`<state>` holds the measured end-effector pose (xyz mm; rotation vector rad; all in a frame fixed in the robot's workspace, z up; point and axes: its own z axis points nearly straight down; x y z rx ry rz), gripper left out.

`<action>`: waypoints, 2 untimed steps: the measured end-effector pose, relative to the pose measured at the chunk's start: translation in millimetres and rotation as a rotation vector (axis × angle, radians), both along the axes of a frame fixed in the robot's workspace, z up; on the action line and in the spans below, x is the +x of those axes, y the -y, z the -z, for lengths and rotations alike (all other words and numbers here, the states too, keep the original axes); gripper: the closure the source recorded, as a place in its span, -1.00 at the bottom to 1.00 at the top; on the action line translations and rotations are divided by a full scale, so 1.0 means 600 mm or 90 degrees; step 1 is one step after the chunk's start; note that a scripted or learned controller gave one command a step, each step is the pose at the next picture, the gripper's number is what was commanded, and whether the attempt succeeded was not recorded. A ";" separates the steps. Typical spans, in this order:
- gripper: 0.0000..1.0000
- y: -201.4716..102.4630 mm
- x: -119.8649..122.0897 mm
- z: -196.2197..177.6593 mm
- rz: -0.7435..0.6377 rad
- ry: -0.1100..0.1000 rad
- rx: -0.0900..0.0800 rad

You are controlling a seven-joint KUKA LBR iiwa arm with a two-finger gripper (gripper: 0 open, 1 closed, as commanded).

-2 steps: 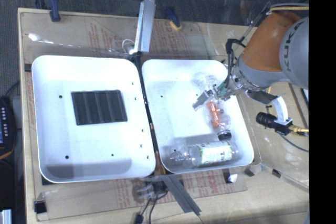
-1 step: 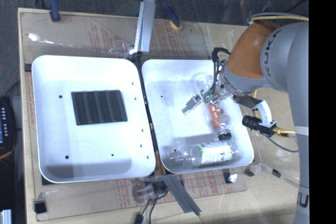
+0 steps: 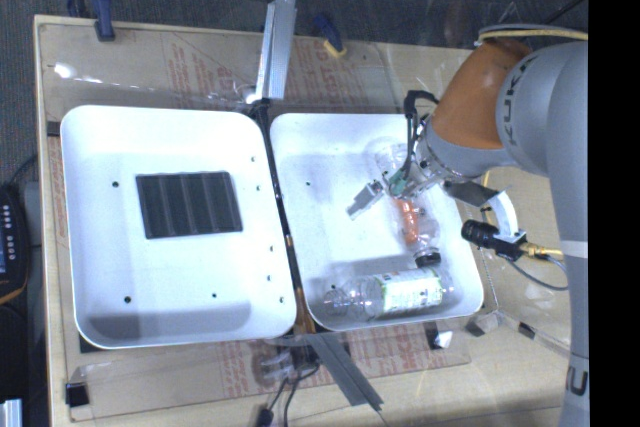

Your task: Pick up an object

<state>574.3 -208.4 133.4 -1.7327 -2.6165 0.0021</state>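
1. Two white bins are seen side by side on the bench [image 3: 150, 370]: the left bin [image 3: 90, 215] carries a dark ribbed rectangular block [image 3: 189, 205] near its middle, and the right bin [image 3: 300, 245] holds the loose things.
2. In the right bin a clear plastic bottle with a white label [image 3: 395, 293] is seen lying on its side along the lower wall, a small clear bottle with orange contents and a dark cap [image 3: 412, 225] is seen lying right of centre, and a crumpled clear item [image 3: 385, 155] is made out faintly near the upper part.
3. The pincer [image 3: 366, 199] is seen low over the middle of the right bin, at the end of the grey arm [image 3: 520, 125] entering from the right of the frame, just left of the orange-filled bottle.
4. The state of the pincer cannot be told; nothing is clearly seen to be held by it.
5. The step in hand is judged to be the reach or descent toward a thing, with no lift made yet.
6. The next move is judged to call for closing on the nearest thing, probably the orange-filled bottle, and raising it clear of the bin.
7. The arm's base is cut off at the right; the clear items are hard to outline against the white.
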 end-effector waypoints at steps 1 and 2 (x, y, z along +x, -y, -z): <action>-1.00 0.000 0.000 0.000 0.000 0.000 0.000; -1.00 0.000 0.000 0.000 0.000 0.000 0.000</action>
